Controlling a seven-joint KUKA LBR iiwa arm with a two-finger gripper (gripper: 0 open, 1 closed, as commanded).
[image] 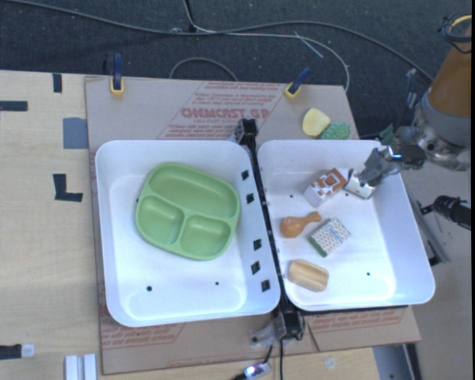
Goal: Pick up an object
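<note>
While two shallow white bins sit side by side on a brown cardboard sheet point(222, 113), their glossy walls are joined by a black strip point(257, 220) running down the middle. Inside the left bin point(115, 236) lies a smooth, pale green plate point(188, 210), rounded at the corners and moulded into three compartments. Over in the right bin point(396, 267) lie four small things: a white and brown carton point(326, 184), an orange pear-shaped toy point(299, 225), a flat green and white speckled packet point(329, 236), and a tan bread roll point(308, 275). Beyond the bins, a yellow lump point(316, 121) rests against a green sponge point(337, 131).

Reaching in from the right, the gripper point(362, 187) hangs tilted over the upper part of the right bin, its tip just beside the carton. Whether it is open or closed cannot be told, and nothing is seen between its tips.

Red print on the cardboard seems to read "CHEMCAST GP"; the smaller lines are too blurred to read.
</note>
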